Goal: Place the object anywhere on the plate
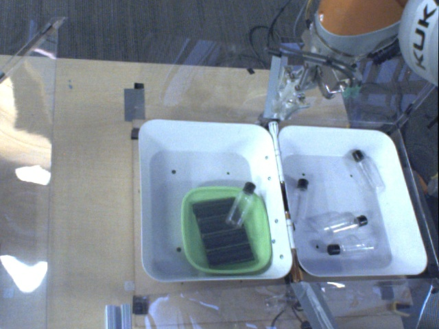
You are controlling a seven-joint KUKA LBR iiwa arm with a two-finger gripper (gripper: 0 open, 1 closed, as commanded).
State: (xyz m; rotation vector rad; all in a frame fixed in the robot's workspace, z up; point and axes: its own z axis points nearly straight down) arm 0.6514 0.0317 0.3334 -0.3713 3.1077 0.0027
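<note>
- The grey arm's casing at the far right corner bears the black letters "KUKA" [420, 20], read sideways; below it sits the orange band [357, 4].
- The two-finger gripper [296, 91] hangs over the bench beyond the bins, above the far end of the seam between them; whether it is apart or together cannot be told from this slant.
- The left shallow white bin [152, 184] holds a square lime-green plastic plate [190, 235] in its near right part, with dark ribbed strips lying across its floor.
- A clear plastic vial with a black cap [239, 205] lies on the green plate, tilted, cap toward the far right rim, its body resting over the dark strips.
- The right shallow white bin [401, 184] holds more clear black-capped vials: one near the far right wall [367, 168], one small black cap [302, 183] by the left wall, one in the middle [343, 223] and one nearer [350, 248].
</note>
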